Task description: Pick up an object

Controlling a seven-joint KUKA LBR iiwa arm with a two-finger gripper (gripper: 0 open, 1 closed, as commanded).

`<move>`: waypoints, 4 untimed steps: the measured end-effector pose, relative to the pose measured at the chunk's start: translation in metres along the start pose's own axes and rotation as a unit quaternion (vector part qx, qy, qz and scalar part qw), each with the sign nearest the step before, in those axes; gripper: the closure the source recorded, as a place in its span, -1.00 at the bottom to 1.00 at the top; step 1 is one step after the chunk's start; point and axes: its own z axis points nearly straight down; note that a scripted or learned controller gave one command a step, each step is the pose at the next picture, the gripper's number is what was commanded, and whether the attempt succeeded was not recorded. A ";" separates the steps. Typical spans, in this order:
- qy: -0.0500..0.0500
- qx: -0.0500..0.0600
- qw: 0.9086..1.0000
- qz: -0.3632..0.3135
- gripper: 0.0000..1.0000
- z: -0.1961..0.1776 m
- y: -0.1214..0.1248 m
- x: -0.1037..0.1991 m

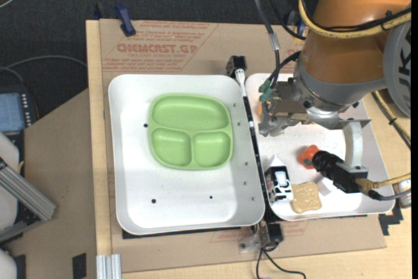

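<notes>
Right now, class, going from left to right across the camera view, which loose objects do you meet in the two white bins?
Pale green three-compartment plastic plate → small black-and-white block → tan toast-shaped piece

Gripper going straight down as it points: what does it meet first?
Likely bare floor of the right shallow white bin, near its left wall; small orange object lies aside. Depth unclear.

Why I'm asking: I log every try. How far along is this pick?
Done: the gripper sits over the right bin, near its left wall. In hand: no grasp is visible. Left: the orange piece and the toast-like piece lie on the bin floor, so the grasp and lift remain.
</notes>
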 end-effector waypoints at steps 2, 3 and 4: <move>0.001 0.000 1.000 0.000 1.00 -0.055 -0.002 -0.020; 0.001 -0.011 1.000 0.000 1.00 -0.144 0.003 -0.074; 0.002 0.000 1.000 -0.007 1.00 -0.074 -0.003 0.009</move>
